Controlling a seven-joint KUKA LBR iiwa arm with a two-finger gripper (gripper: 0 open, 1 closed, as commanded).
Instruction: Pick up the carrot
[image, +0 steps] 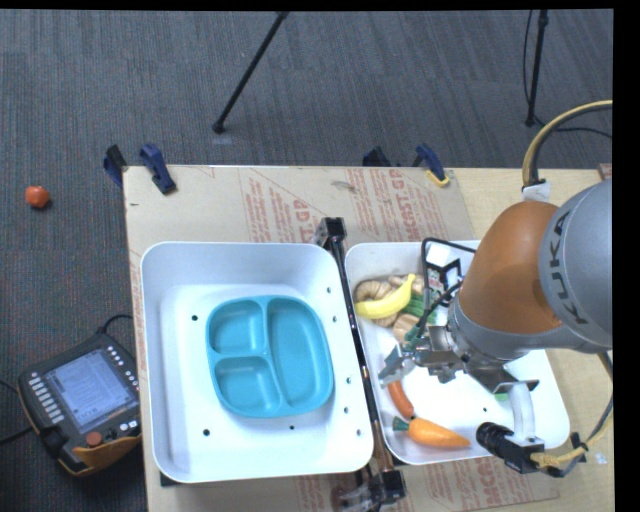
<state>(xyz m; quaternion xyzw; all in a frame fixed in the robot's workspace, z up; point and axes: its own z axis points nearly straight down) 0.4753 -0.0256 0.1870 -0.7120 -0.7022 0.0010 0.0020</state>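
The carrot (438, 433), orange with a green stub at its left end, lies on its side near the front edge of the right bin (455, 400). My gripper (402, 364) hangs over the middle of that bin, under the grey and orange arm. It is a little above and to the left of the carrot and apart from it. A slim red-orange piece (400, 398) lies just below the gripper, between it and the carrot. Nothing shows as held.
A yellow banana (388, 301), a tan knobbly piece (379, 290) and some beige items (405, 325) crowd the right bin's back left. The left bin (170, 300) holds a blue divided plate (269, 355). A teach pendant (80, 400) lies on the floor at left.
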